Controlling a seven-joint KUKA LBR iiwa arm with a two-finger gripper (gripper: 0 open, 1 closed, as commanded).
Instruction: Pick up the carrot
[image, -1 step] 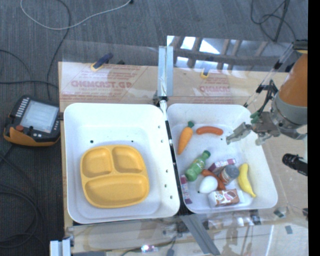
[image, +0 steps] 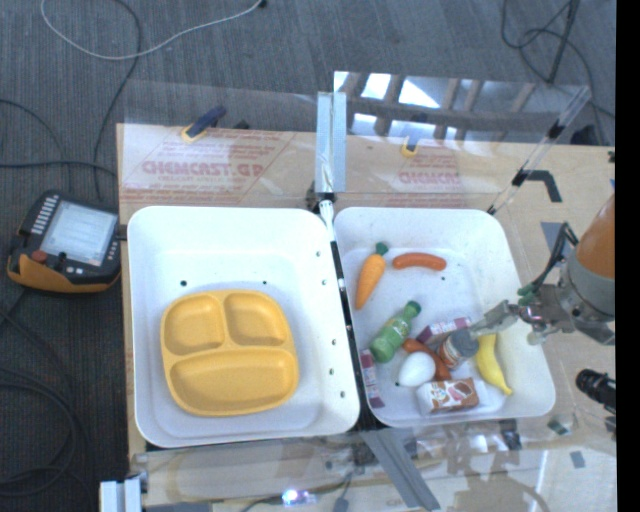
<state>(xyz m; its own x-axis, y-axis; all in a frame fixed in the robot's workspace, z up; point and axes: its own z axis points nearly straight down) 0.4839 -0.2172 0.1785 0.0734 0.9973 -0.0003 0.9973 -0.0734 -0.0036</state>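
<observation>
Against the right bin's (image: 505, 250) left wall, far end, lies the carrot (image: 369, 279), well apart from the gripper (image: 478, 326), whose jaws' state I cannot tell; crossing over the bottle (image: 394, 331) risks a knock.

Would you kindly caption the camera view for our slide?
Gripper at the right bin's edge, apart from the carrot lying untouched.
</observation>
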